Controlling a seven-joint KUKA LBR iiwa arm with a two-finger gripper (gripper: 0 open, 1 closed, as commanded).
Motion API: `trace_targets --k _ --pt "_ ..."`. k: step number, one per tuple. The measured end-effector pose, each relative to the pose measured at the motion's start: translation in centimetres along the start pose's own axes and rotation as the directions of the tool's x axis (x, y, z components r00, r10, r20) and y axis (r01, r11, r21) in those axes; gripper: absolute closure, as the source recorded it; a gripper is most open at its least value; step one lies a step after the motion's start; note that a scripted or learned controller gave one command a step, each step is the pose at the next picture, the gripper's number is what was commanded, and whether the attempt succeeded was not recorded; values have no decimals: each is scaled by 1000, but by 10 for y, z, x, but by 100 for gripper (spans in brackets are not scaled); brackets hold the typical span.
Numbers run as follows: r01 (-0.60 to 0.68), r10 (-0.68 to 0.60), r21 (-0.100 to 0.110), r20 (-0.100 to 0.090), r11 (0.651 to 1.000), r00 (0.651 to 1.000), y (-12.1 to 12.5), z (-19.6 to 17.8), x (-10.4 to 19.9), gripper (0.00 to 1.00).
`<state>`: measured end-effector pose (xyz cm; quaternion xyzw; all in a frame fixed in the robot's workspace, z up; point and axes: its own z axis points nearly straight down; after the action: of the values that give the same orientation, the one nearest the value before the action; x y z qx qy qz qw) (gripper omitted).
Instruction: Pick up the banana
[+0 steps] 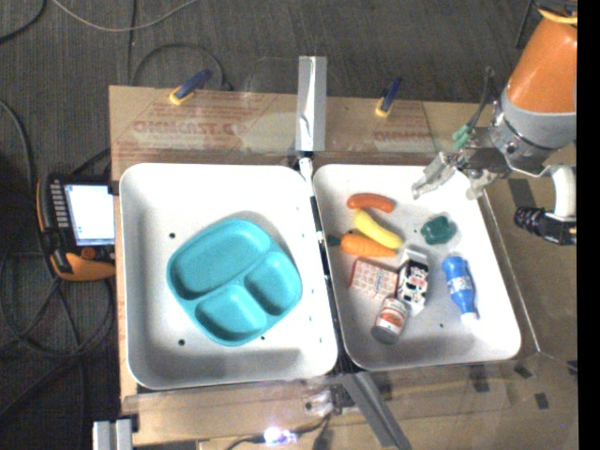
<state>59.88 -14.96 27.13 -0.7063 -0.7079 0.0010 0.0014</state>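
The yellow banana [376,225] lies in the upper left part of the right bin [497,345], between an orange sausage [371,202] above it and an orange carrot [369,245] below it. My gripper [452,180] hangs over the bin's upper right area, up and to the right of the banana and well apart from it. Its fingers [426,180] are spread open with nothing between them.
A dark green lump [438,229], a blue bottle [459,287], a printed box [373,277], a small can [389,320] and a black-and-white toy [413,284] share the right bin. A teal divided plate [234,279] lies in the left bin [141,345].
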Motion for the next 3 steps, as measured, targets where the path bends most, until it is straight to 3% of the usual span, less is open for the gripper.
trace_targets --k 1,2,3 --pt "103 -103 -1 2 995 995 29 178 9 0" --pt "103 -103 -1 1 995 995 29 178 9 0" --pt "245 -245 -12 13 969 970 27 181 16 0"
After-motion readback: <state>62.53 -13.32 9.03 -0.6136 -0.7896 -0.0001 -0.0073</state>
